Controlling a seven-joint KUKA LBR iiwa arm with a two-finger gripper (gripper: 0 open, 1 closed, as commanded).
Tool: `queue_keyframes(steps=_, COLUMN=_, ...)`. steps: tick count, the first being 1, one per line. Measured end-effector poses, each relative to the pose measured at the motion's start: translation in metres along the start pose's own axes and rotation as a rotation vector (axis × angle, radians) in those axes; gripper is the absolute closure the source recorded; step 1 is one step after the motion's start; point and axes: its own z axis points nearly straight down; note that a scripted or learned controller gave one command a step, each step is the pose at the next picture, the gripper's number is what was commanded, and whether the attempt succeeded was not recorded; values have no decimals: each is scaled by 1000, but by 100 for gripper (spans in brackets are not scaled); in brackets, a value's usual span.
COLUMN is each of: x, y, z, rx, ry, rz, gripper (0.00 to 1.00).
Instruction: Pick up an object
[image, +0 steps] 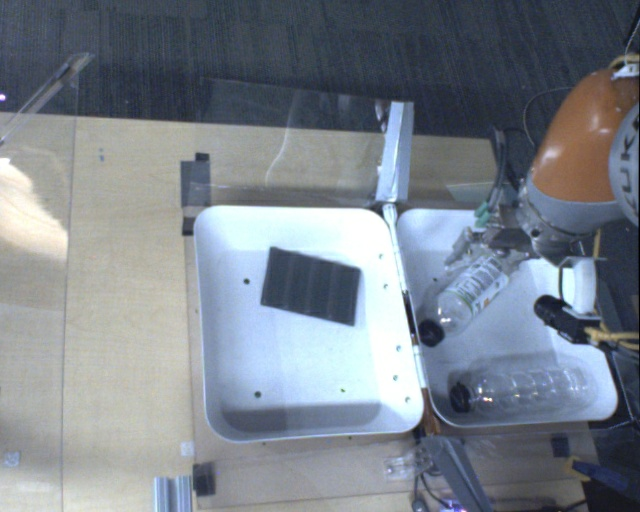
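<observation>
You see two white bins side by side on the bench (110, 330). The left bin (225, 400) carries a dark ribbed pad (311, 286), lying flat toward its far edge, a little tilted, apart from every wall.

The right bin (440, 235) carries two clear bottles. One bottle (468, 293) lies on a slant, its black cap (430, 333) pointing at the bin's left wall, close to the divide between the bins, and its other end reaching up toward the far right part of the bin. The second bottle (520, 388) lies along the near edge of the right bin, its dark cap end pointing left, its body running toward the near right corner. The two bottles are near each other but apart.

The arm (590, 150) comes in over the far right corner of the right bin, its orange band above the wrist. The gripper (497, 238) sits right at the upper end of the slanted bottle, seemingly touching it. You cannot tell from this view whether it is spread or closed, or whether it has the bottle in its grasp.
</observation>
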Motion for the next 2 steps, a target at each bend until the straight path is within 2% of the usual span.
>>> queue_keyframes(steps=1, x=9, y=13, z=-89, rx=-2, ry=-1, rz=-11, gripper=0)
queue_keyframes(steps=2, x=-57, y=33, z=-6, rx=4, ry=-1, rz=-33, gripper=0)
